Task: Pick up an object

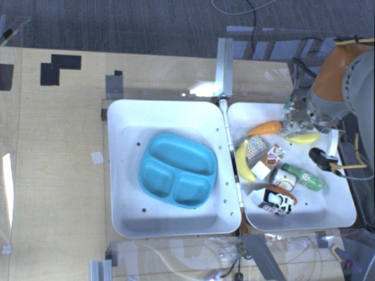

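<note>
1. The pincer [299, 120] sits low over the far part of the right bin [345, 212]; whether its fingers are parted or closed cannot be told.
2. A small yellow banana [303, 138] lies just below the pincer, apparently touching it.
3. An orange carrot [265, 128] lies just left of the pincer.
4. Nearer lie a large banana [243, 164], a checkered box [255, 147], a green bottle [303, 177] and a black-and-white toy [276, 202].
5. The left bin [123, 215] holds a blue divided tray [177, 170].
6. Both bins rest on the wooden worktop [53, 174].
</note>
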`<state>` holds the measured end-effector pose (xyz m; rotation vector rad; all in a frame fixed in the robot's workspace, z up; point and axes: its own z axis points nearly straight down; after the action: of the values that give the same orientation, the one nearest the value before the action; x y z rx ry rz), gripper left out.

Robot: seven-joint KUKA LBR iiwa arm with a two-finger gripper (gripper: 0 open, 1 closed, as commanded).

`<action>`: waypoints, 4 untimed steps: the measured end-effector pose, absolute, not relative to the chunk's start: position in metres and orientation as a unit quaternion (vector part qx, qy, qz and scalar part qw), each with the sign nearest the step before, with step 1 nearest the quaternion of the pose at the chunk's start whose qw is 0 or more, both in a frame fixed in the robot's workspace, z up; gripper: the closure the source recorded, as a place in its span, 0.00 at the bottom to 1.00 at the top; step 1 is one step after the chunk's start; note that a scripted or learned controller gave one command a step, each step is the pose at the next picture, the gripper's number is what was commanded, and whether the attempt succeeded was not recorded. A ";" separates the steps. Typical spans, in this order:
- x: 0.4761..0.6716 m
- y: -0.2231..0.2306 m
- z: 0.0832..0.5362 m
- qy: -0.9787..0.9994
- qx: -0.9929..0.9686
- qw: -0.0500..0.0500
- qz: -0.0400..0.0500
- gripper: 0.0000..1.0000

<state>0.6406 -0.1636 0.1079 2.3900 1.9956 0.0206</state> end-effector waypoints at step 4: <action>0.628 -0.171 0.113 0.680 0.733 0.009 0.005 1.00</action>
<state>0.6281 -0.1712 0.1135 2.2895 2.1244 0.0150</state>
